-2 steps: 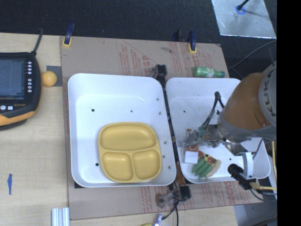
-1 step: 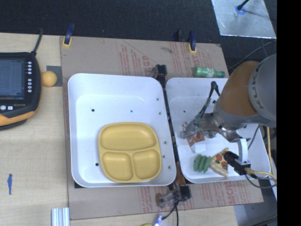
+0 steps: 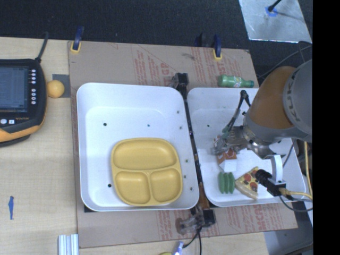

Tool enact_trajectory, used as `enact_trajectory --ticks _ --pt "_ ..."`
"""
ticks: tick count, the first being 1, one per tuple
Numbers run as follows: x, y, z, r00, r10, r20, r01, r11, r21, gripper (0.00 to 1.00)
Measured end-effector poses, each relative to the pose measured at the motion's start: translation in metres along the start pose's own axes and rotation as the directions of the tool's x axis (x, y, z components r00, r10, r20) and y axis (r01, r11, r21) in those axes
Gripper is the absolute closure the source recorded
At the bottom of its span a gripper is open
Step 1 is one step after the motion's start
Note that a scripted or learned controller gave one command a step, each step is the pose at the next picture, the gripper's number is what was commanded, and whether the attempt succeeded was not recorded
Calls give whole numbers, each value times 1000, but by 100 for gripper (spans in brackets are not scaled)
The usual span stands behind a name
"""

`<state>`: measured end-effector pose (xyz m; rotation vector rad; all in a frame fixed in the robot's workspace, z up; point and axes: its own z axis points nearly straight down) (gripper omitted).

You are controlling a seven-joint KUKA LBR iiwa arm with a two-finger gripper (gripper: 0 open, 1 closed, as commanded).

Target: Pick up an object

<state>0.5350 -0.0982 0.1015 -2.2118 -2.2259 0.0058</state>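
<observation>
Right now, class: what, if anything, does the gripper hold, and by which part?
It cannot be told: the gripper sits low in the right bin among small objects.

Two shallow white bins [image 3: 95, 116] look like smooth, faintly glossy plastic; the yellow three-compartment tray [image 3: 146, 170] is matt plastic; the brown cardboard sheet [image 3: 133, 62] beneath is dull and printed.

Faint red printing is running in diagonal lines across the brown cardboard sheet [image 3: 159, 68] lying under the two bins, but its letters are showing too small and blurred to be read. The screen of the handheld control pendant [image 3: 18, 102] is glowing without any legible words or numbers.
</observation>
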Motion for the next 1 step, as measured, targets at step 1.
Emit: enact_trajectory --ticks 1 --pt "62 -25 -142 1000 2 -1 -2 1000 -3 100"
